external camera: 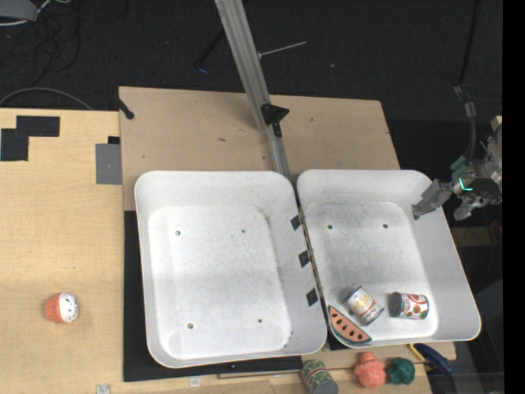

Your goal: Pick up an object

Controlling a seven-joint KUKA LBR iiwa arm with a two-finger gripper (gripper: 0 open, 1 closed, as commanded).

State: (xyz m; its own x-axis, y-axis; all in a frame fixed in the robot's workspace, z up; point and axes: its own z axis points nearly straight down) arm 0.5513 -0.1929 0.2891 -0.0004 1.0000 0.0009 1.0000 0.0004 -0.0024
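Dark floor with cables surrounds a bench bearing two white bins. From the fixed camera, the right bin [385, 195] holds a watermelon slice [348, 325] at its near-left corner, with a small can [362, 304] just beside it and a red-labelled can [408, 305] lying along the near edge. Above the right rim, the gripper [447, 199] hangs with jaws parted, holding nothing.

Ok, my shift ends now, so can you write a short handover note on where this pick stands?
Gripper: over the right bin's far right rim, nothing seen in it.
Things: two cans, one white and one red-and-white, plus a watermelon slice, all in the right bin's near part. A red-and-white ball lies on the bench at left.
Done: nothing picked.
Left: descend on one item, grasp, lift.
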